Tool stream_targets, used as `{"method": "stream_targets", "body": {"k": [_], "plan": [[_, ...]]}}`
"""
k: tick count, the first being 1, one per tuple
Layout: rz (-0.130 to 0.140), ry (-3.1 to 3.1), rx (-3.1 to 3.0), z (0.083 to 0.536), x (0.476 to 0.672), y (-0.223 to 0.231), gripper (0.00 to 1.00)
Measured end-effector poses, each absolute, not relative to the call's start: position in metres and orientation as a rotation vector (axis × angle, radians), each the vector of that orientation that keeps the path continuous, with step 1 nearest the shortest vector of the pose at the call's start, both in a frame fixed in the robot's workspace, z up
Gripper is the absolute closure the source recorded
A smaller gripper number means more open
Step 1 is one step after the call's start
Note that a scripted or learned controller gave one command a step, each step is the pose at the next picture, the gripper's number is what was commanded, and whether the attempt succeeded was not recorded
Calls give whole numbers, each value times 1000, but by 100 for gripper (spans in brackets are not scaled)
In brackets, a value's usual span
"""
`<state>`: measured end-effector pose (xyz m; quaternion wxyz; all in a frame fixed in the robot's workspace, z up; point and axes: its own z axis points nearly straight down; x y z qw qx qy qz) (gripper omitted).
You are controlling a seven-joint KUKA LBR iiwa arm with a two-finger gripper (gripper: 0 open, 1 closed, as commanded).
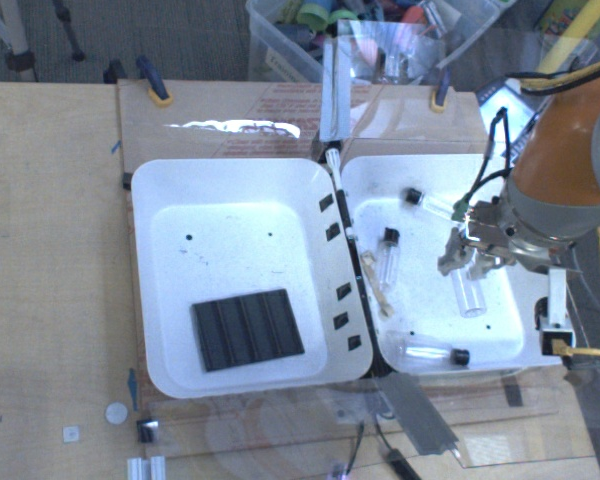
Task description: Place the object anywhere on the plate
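Left bin: black ribbed plate near its front edge. Right bin: pincer over the right half, clear vial just below it, grip state unclear. Capped vials lie at centre, front edge, back.

One fixed camera looks down at a slant on both bins: left bin, right bin.
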<state>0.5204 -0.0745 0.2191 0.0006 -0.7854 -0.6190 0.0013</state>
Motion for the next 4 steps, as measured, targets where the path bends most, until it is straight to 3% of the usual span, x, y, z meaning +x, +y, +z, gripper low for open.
{"method": "stream_targets", "body": {"k": [1,2,3,4], "plan": [[0,-1828,-2556,235,518,-4,100],[7,-1868,-2520,229,500,60,100],[-1,-2166,-2278,265,496,119,100],[1,-2296,-2144,360,503,166,100]]}}
